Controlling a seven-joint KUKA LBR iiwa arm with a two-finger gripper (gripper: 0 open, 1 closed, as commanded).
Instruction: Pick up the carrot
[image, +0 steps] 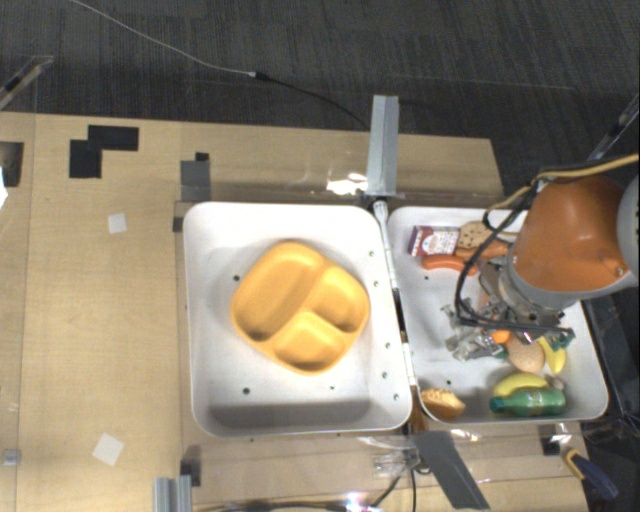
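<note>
The arm's orange band (570, 235) hangs over the right bin (432, 345), and the gripper (478, 335) is low inside it among the toys. A small bright orange piece (499, 338), which looks like the carrot, shows right at the gripper's tip. The wrist hides most of it, and I cannot tell whether it is held. A longer red-orange piece (446, 262) lies at the back of the bin, its right end hidden behind the arm.
Around the gripper lie a beige lump (526, 355), a banana (520, 383), a green bottle (528, 402) and a bread roll (443, 402). A brown packet (432, 241) and a cookie (473, 237) sit at the back. The left bin (210, 400) holds a yellow divided plate (300, 305).
</note>
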